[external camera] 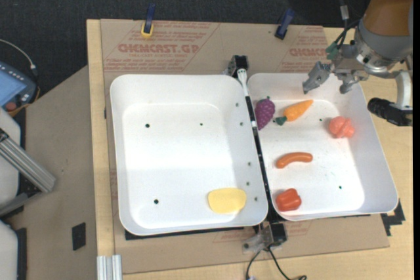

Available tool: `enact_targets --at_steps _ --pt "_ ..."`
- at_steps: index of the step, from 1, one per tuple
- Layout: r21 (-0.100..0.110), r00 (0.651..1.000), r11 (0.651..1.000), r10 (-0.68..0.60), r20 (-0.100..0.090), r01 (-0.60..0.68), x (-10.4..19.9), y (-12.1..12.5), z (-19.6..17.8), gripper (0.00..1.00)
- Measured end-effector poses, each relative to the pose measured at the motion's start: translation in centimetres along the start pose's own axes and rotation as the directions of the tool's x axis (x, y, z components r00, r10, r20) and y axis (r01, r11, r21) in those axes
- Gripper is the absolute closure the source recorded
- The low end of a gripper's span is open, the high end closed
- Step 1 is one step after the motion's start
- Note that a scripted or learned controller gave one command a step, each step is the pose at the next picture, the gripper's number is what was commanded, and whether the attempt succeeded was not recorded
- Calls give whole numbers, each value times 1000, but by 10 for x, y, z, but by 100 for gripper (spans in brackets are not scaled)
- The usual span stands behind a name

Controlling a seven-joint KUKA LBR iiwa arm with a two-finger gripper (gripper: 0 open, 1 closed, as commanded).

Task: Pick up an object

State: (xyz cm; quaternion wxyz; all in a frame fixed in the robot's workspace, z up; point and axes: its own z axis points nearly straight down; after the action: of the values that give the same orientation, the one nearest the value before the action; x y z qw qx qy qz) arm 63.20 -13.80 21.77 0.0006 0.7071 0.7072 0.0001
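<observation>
Camera view, gripper (331, 79) open, poised above carrot (298, 109), right bin (374, 160)

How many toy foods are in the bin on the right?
5: grapes by the left wall, carrot beside them, pink piece at right, sausage in the middle, red pepper nearest.

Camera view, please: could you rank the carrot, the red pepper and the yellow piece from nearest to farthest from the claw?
Measured from the claw, at the right bin's far edge:
1. Carrot, far part of the right bin, just below the claw.
2. Red pepper, near edge of the right bin.
3. Yellow piece, near right corner of the left bin.
</observation>
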Motion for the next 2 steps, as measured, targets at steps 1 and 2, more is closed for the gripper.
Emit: enact_targets --at_steps 1,2 --pt "-20 1000 1000 1 6 -1 -16 -68 -258 0" --pt "-11 1000 1000 -9 -1 9 66 -75 -315 0"
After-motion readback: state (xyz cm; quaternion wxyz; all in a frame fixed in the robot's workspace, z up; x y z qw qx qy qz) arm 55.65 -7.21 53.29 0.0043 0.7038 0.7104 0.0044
